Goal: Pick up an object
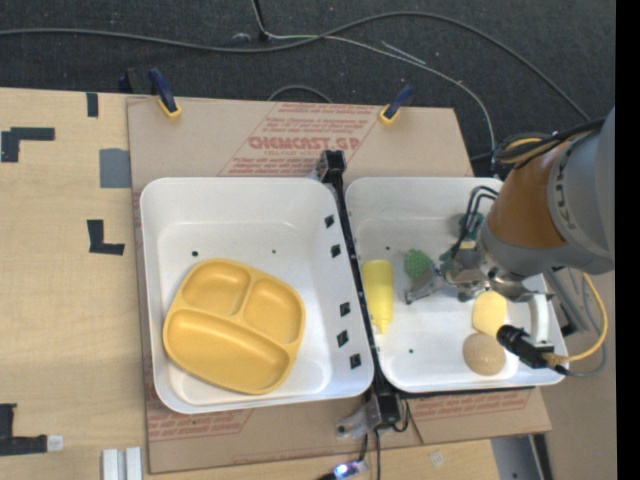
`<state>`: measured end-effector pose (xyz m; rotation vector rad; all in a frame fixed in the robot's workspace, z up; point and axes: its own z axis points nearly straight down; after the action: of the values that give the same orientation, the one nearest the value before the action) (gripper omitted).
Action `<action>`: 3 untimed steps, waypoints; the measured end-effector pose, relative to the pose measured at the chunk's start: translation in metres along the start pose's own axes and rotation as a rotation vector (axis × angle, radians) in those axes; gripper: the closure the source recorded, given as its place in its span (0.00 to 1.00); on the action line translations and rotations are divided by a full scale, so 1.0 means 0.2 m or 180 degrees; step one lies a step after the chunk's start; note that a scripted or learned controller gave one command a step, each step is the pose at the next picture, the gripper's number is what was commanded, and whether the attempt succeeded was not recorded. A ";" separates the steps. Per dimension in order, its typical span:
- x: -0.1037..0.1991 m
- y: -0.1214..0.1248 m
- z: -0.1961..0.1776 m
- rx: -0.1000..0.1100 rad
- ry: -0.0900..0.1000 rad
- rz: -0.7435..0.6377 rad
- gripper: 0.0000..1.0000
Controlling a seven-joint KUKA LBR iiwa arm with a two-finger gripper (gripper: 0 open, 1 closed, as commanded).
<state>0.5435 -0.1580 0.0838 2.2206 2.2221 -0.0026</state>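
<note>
You had the bench [60,298] surfaced in pale wood-grain board, marked with several dark L-shaped and rectangular patches along its left side. Over it lay a brown cardboard sheet [300,143] printed with red lettering, held at its far edge by two clamps [165,96] with blue handles and yellow tips. Beyond the bench, your floor [400,18] was dark grey carpet, with thin cables [300,36] trailing across it and meeting near the top centre. Lighting was even, with no hard shadows. At the near edge, a strip of grey surface [520,458] showed at the lower right.
</note>
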 end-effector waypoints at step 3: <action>-0.01 -0.05 -0.61 -0.0020 -0.0001 -0.0003 1.00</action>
<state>0.5341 -0.1598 0.2055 2.2163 2.2199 0.0040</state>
